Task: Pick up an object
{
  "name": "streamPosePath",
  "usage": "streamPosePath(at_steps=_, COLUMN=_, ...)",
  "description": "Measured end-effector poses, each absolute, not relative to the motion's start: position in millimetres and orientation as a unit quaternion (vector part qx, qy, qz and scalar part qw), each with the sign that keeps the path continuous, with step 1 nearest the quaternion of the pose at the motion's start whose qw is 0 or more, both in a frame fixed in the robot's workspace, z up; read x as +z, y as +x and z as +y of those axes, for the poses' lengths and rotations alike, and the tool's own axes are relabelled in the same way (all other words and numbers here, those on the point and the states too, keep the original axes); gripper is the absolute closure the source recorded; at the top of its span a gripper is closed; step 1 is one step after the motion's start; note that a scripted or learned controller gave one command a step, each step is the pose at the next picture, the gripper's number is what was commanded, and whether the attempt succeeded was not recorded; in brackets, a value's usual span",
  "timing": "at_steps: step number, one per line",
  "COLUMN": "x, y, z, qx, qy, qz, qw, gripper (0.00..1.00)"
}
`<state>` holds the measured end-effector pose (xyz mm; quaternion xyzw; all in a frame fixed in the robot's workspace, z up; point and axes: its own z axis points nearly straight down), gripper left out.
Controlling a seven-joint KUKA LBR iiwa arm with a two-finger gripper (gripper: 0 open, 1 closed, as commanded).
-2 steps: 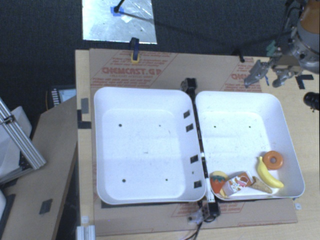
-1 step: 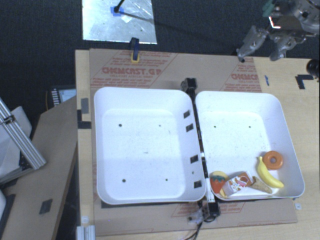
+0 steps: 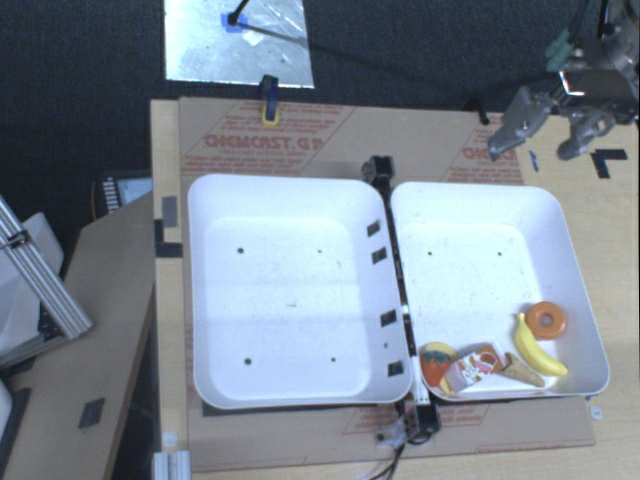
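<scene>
My gripper (image 3: 541, 136) hangs at the upper right, above the bench behind the right bin (image 3: 480, 258). Its two grey fingers (image 3: 516, 123) are spread apart with nothing between them. In the near right corner of that bin lie a yellow banana (image 3: 536, 350), an orange ring-shaped toy (image 3: 546, 319), an orange-red round fruit (image 3: 437, 364), a small white and red packet (image 3: 473, 368) and a tan wedge (image 3: 522, 371). The gripper is far from all of them, toward the back.
The left bin (image 3: 285, 288) sits beside the right one, joined by a black hinge strip (image 3: 392, 268). Both rest on a brown cardboard sheet (image 3: 300, 138). A shiny metal plate (image 3: 238, 26) lies at the back left.
</scene>
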<state>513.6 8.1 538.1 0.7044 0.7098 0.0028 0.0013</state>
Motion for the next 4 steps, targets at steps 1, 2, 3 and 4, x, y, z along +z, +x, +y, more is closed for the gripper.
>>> streamPosePath(at_steps=1, x=536, y=485.5, z=67, qx=0.0016, qy=0.703, qz=0.711, qw=0.000, gripper=0.00)
streamPosePath(at_steps=2, x=535, y=486.0, z=139, qx=0.0018, qy=0.703, qz=0.711, qw=0.000, gripper=0.00)
streamPosePath(at_steps=3, x=535, y=486.1, z=178, qx=0.0016, qy=0.704, qz=0.710, qw=0.000, gripper=0.00)
streamPosePath(at_steps=4, x=535, y=485.8, z=238, qx=0.0017, qy=0.704, qz=0.711, qw=0.000, gripper=0.00)
